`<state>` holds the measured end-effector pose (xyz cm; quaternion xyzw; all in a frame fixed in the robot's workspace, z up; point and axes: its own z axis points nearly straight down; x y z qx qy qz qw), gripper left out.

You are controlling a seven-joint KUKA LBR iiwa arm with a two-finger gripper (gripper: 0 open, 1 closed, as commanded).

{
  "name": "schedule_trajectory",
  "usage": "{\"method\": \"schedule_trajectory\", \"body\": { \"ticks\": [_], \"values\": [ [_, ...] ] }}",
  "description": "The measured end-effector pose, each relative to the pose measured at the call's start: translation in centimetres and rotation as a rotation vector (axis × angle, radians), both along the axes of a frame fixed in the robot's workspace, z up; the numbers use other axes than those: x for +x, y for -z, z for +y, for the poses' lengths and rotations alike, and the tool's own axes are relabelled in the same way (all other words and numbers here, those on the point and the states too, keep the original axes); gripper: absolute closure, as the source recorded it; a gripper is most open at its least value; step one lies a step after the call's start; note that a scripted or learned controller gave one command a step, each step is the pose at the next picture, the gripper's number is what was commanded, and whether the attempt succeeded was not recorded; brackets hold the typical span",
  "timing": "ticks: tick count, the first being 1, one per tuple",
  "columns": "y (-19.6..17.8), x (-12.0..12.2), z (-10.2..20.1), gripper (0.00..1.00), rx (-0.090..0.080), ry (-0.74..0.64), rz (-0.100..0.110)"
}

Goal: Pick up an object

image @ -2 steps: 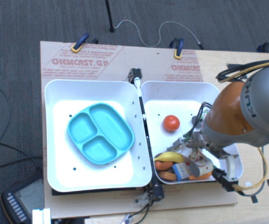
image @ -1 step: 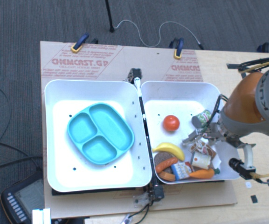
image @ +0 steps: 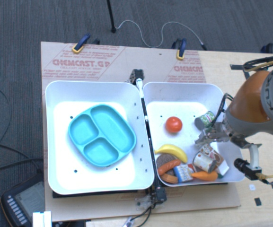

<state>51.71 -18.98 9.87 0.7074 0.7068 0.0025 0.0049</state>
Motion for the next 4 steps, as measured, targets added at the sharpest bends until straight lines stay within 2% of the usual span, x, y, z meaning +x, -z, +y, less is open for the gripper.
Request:
{"method": "schedule_trajectory", "body": {
  "ticks": [1, 2, 3, 4],
  "values": [
    [0.0, 0.0, 0.0, 0.0, 0.0, 0.0, 0.001],
    [-0.9, 0.0, 0.0, 1.0, 0.001, 0.001, 0.002],
    [-0.9, 0.0, 0.0, 0.0, 0.001, 0.0, 0.002],
    [1.1, 3.1, 3.9, 0.0, 0.0, -0.001, 0.006]
  ]
}}
